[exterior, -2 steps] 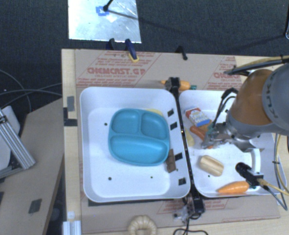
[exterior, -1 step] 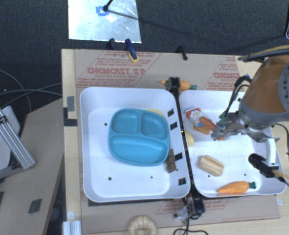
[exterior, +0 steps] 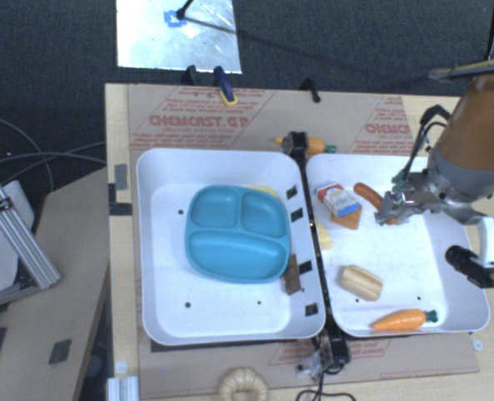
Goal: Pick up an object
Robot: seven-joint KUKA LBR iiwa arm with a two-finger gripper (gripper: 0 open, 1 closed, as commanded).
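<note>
While the arm [exterior: 481, 132] reaches in over the right-hand bin [exterior: 460, 307], the step in hand looks like the approach: the gripper [exterior: 389, 210] hangs low over the bin's upper part and nothing can be seen between its fingers, so no object has been picked yet. How far the fingers stand apart cannot be told from this view; the tips are small, dark and seen at a slant.

Closest to the gripper is a toy sausage [exterior: 366, 194], reddish-orange, lying just to its left and slightly above, perhaps touching the tips, though the view does not settle that. Further left sits a small red-and-white carton [exterior: 337, 199] resting on a tan block [exterior: 347, 219]. Below and to the left of the gripper, well apart from it, lies a bread roll [exterior: 361, 281]; further below, near the bin's front wall, lies a toy carrot [exterior: 401, 319].

Far to the left, the other bin [exterior: 159, 307] holds a blue divided plate [exterior: 236, 232].

By my reading the sausage is the likely target. The next move calls for centring the fingers across its narrow width, lowering until they straddle it, then closing and lifting straight up. Its rounded, smooth shape could let it roll or squirt out if the grip lands off-centre.
</note>
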